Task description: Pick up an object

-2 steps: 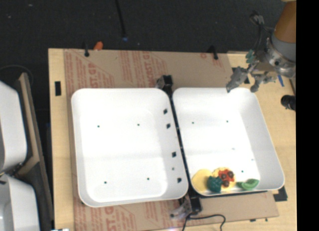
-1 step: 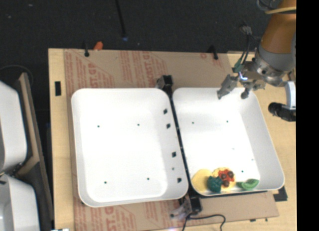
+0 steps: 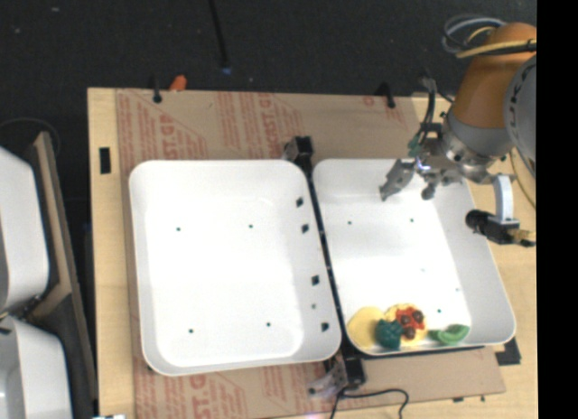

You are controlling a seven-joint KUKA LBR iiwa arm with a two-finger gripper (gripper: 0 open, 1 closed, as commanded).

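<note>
Camera view: end effector (image 3: 408, 181) spread over right bin (image 3: 470, 255); red cardboard (image 3: 226, 124) print seemingly illegible.

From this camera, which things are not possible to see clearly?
- The hand: small and blurred in the camera view above the right bin.
- The pile of objects at the right bin's near edge: too small to name; a yellow flat piece, a teal piece, a red piece and a green piece overlap.
- The arm: cut off by the view's right side.
</note>
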